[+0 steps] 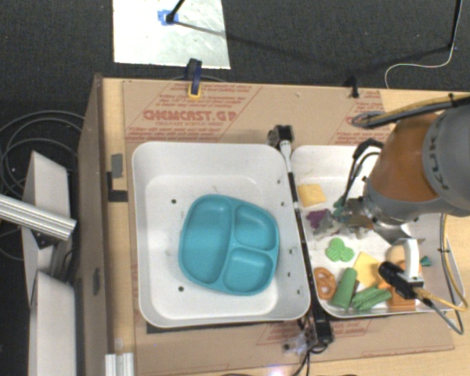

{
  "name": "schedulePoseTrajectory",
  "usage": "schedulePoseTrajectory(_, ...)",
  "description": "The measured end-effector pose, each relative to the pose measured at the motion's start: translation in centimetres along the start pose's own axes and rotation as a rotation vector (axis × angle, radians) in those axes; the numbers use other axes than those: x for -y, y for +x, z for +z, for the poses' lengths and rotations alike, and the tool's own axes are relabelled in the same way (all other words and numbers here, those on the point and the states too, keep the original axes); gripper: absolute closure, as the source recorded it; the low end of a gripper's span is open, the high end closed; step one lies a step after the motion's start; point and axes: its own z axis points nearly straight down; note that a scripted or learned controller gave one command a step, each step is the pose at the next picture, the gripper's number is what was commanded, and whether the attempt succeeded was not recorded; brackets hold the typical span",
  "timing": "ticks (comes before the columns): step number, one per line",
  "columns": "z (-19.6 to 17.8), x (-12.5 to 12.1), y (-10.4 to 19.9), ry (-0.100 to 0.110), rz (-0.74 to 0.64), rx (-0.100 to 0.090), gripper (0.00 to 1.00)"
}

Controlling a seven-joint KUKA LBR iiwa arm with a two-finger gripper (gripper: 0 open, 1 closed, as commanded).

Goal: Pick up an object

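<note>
The arm's wrist (411, 171) sits closest, right of frame, claw (352, 214) low over the right bin (329, 157) beside a purple toy (321, 221). Can't tell its state. I'd center on the toy before lifting.

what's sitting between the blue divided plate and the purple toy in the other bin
In the camera view, between the blue plate and the purple toy run the two bins' adjoining rims.

Looking down at a slant from above the bench (219, 104), taking in both bins (153, 233) from moderately far.
</note>
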Motion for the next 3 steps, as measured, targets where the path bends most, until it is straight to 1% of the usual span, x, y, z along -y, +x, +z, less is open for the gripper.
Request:
schedulePoseTrajectory(1,1.21,-3.82,-0.72,-0.009,-0.004,0.001,0.00)
schedulePoseTrajectory(2,1.13,-3.62,-0.81,-0.009,-0.002,0.001,0.00)
schedulePoseTrajectory(3,1.13,-2.82,0.14,-0.009,-0.003,0.002,0.00)
